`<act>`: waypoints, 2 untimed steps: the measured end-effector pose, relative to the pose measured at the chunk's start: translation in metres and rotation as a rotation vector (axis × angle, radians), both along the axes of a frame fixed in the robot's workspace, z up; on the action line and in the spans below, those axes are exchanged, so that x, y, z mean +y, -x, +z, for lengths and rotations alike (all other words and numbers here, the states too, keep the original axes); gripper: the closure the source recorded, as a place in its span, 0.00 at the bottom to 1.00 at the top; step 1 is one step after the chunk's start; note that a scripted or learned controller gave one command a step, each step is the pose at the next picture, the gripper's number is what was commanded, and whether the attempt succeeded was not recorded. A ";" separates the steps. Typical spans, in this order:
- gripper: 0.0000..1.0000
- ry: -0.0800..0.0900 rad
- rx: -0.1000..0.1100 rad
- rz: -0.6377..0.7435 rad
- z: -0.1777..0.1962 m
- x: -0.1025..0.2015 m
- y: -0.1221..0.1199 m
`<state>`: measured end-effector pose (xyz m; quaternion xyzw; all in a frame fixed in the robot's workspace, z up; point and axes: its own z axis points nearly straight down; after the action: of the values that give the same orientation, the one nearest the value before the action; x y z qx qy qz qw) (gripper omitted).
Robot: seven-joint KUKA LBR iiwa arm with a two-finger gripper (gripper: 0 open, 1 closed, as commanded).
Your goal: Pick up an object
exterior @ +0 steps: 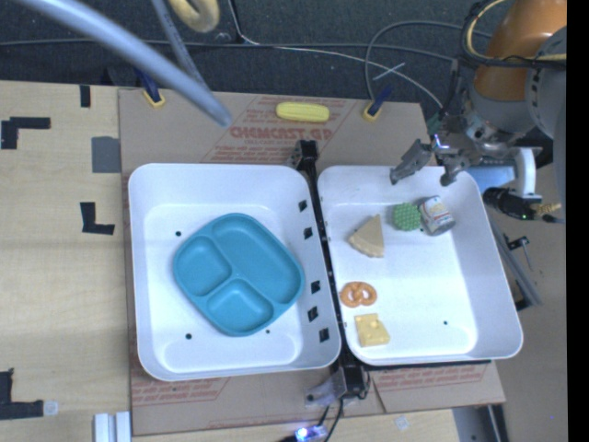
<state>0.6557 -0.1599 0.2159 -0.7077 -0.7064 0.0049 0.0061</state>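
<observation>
Even, fairly bright overhead light is falling across the bench, washing out the two shallow white plastic bins [147,247] toward glare. Shadows are staying soft and short. A grey diagonal tube [110,35] near the camera is showing blurred; overall detail is looking slightly soft.

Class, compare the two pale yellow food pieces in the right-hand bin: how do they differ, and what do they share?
The wedge is triangular; the cheese slab is roughly square. The wedge lies near the green piece, further up the bin; the slab lies at the near end, below the pretzel. Both are pale yellow and rest on the bin floor.
</observation>
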 end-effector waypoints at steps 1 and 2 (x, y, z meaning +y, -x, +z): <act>0.00 0.003 -0.015 0.003 0.010 0.000 -0.003; 0.00 0.003 -0.011 0.003 -0.036 0.003 0.004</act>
<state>0.6515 -0.1568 0.1798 -0.7065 -0.7077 0.0021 0.0012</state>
